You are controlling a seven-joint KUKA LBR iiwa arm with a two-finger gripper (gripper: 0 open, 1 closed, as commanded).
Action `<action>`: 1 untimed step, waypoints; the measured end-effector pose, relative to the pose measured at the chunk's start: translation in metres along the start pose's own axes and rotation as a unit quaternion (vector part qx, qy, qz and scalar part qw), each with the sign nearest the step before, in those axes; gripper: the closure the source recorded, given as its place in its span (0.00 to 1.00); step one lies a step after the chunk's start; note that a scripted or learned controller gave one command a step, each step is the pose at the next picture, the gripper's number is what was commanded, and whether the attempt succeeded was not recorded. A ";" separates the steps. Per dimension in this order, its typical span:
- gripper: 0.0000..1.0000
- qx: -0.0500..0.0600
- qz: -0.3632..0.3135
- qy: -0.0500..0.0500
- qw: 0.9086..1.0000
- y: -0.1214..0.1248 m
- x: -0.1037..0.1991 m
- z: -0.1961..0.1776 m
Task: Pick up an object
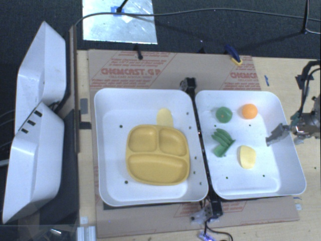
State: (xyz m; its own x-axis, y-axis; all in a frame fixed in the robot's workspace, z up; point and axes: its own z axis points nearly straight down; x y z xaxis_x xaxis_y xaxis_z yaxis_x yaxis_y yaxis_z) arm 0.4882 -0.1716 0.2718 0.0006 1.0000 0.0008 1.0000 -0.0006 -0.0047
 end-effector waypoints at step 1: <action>0.00 -0.003 -0.001 -0.001 1.000 0.001 0.000 -0.003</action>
State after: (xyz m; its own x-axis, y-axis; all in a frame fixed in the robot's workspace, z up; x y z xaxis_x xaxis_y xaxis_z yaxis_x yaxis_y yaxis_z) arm 0.4892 -0.1714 0.2745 -0.0004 1.0000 -0.0004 1.0000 0.0004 0.0011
